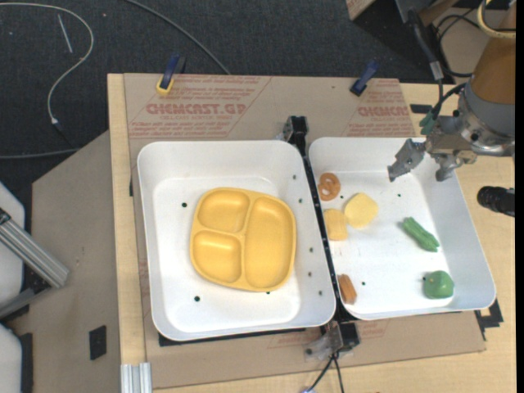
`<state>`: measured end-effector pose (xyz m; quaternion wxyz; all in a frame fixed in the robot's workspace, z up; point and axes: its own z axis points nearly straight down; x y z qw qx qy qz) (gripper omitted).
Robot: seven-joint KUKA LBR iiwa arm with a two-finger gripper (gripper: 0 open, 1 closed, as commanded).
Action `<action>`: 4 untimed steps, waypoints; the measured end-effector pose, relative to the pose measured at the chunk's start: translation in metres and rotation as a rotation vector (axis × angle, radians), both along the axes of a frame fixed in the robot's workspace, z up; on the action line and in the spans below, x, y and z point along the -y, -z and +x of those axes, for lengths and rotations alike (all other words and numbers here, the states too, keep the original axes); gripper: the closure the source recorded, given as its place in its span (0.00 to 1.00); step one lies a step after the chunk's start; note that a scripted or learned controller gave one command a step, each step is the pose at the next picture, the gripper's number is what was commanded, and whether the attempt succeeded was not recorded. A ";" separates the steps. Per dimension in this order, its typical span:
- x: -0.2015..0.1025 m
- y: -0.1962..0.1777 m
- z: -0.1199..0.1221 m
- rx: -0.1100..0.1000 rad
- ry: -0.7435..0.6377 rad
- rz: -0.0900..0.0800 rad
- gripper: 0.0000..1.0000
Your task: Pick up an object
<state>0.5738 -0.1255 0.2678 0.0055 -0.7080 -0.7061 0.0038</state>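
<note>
Camera view: two white bins side by side on cardboard-covered bench. Left bin (155, 219) holding yellow divided plate (243, 238), approx centered. Right bin (471, 244) w/ small items: pretzel (329, 186) near divider, yellow chunk (361, 210) just beside tan block (336, 224), sausage piece (346, 288) at front-left corner, green pod (420, 233) and green pepper (438, 285) toward right side. Gripper (422, 165) above right bin's back edge, fingers spread, released, nothing between them; well apart from all items.

Bright, even overhead light; white bins (160, 170) near overexposed; soft short shadows; slightly soft focus, coarse resolution.
</note>
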 end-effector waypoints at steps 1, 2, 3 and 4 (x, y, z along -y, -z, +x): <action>0.000 -0.006 0.002 0.012 -0.003 -0.002 0.00; -0.010 0.045 0.006 0.008 -0.003 0.000 0.00; -0.005 0.106 0.008 0.005 -0.002 0.000 0.00; -0.009 0.169 0.011 0.005 -0.003 0.000 0.00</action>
